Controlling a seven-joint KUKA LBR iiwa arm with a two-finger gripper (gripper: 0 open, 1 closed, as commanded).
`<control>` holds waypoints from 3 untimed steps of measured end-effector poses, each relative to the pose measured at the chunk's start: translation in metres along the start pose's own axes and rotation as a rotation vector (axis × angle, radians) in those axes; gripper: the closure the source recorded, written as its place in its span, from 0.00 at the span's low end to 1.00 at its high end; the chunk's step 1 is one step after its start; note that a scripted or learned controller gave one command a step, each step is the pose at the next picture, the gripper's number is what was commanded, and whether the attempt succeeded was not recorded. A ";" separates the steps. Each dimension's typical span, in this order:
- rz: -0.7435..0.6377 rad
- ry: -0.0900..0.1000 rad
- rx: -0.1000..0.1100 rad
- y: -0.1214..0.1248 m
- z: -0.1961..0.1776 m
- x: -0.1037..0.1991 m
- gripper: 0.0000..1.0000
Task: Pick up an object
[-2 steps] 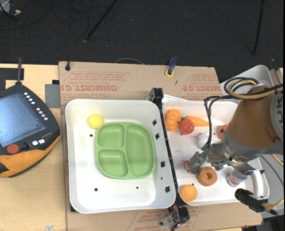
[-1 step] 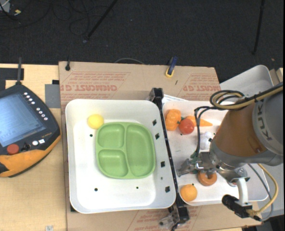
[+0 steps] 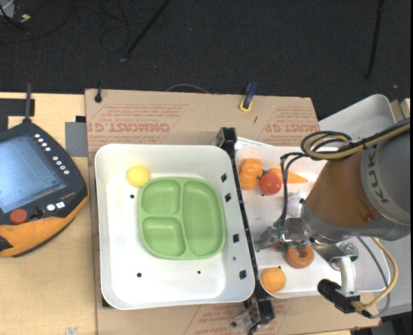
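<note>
Now my gripper [image 3: 295, 246] hovers over the orange fruit [image 3: 301, 257] near the right bin's [image 3: 370, 288] front edge; jaws' state unclear; looks light, slippery, so grab its widest middle.

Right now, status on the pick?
Gripper low in right bin, over orange object; grasp unconfirmed. Orange ball close beside.

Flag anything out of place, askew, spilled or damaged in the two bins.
Nothing stands out. The green tray lies flat in the left bin beside a yellow ball; small orange and red toy foods sit loose in the right bin.
</note>
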State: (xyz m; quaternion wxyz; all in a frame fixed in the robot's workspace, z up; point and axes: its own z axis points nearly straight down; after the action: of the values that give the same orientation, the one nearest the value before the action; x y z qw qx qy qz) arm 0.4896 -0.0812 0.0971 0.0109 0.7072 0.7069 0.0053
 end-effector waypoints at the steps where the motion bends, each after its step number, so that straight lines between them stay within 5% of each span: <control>1: 0.007 0.002 -0.006 0.002 -0.010 -0.001 1.00; 2: 0.000 0.008 0.024 0.007 -0.067 -0.011 1.00; 3: 0.001 0.008 0.023 0.002 -0.113 -0.017 1.00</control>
State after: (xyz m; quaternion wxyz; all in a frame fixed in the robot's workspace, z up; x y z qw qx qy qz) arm 0.4889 -0.0972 0.2101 0.0000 0.7075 0.7067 0.0001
